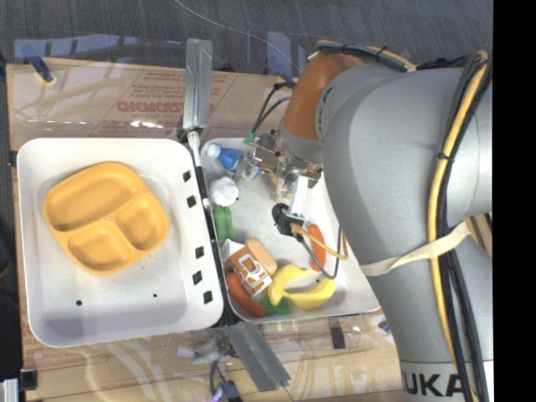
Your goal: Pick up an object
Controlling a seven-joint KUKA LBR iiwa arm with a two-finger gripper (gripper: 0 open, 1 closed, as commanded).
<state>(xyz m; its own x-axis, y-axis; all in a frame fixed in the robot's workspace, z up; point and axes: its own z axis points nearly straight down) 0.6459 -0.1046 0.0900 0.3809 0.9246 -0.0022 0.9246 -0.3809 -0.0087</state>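
The right bin (352, 287) holds several toy items. A yellow banana (303, 288) lies at the front, beside a tan sandwich-like block (252, 265) and a red piece (239, 293). An orange carrot (316, 243) lies against the arm side. A green piece (223, 224) rests along the left wall. A blue and white bottle (223, 157) and a white round cap (224, 193) sit at the back left corner. My gripper (266, 162) hangs low over the back of this bin, just right of the bottle, with the orange-banded wrist (308, 99) above it.
In the left bin (50, 308) lies a yellow divided plate (105, 216). A metal divider bar (198, 82) runs between the bins. The large grey arm (402, 166) covers the right side of the right bin. Black cables (289, 218) dangle below the gripper.
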